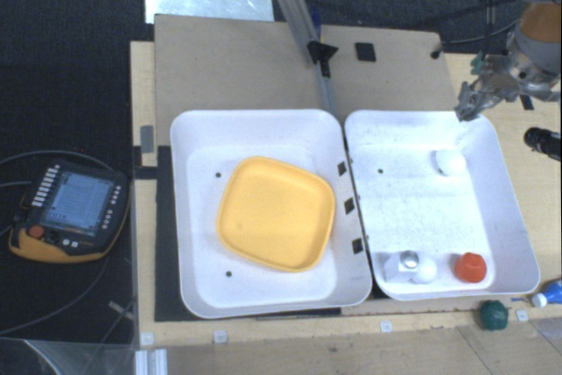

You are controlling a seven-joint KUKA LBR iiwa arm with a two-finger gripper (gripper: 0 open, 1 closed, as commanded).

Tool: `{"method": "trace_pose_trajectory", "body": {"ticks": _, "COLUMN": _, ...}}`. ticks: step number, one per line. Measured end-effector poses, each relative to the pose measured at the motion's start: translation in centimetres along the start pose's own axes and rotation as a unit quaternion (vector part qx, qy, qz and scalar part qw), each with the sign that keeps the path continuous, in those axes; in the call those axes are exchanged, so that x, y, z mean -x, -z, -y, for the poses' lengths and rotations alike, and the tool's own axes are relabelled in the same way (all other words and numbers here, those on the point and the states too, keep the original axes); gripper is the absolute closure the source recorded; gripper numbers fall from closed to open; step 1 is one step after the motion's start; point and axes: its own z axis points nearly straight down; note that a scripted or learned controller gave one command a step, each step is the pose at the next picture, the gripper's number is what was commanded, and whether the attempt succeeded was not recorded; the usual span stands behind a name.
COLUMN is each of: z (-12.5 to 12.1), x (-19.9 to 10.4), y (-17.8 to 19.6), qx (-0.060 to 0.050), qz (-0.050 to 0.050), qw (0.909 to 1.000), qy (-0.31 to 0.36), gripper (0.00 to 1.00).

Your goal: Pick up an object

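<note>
On the bench (145, 189) lay two shallow white bins side by side, on a brown board. Largest of all was the left bin (189, 189), which held a yellow square plate (276, 213) lying flat near its middle, turned a little askew to the bin's walls. Beside it, touching along the shared edge, sat the right bin (505, 189), holding four small things. A white ball (450, 161) rested in its far right part, well apart from the rest. Along the near wall stood an orange cup (471, 267) toward the right corner, and to its left a small white ball (425, 271) just beside a little shiny metal piece (408, 259).

Over the far right corner of the right bin hung the arm (537, 31), with its gripper (470, 106) above the rim, apart from the white ball and touching none of the things. Nothing showed between its fingers; whether they were spread or closed could not be told.

Off the bench to the left lay a handheld controller (68, 208). A green ball (493, 314) sat on the bench just outside the right bin's near wall.
</note>
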Motion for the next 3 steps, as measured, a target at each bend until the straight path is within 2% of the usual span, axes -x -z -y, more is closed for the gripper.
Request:
{"method": "trace_pose_trajectory", "body": {"ticks": 2, "z": -0.9, "x": -10.6, "y": -2.1, "qx": -0.002, "qz": -0.001, "qw": 1.0000, "qy": 0.002, "gripper": 1.00}}
{"method": "trace_pose_trajectory", "body": {"ticks": 3, "z": -0.7, "x": -16.0, "y": -0.9, "qx": -0.002, "qz": -0.001, "qw": 1.0000, "qy": 0.002, "gripper": 1.00}}
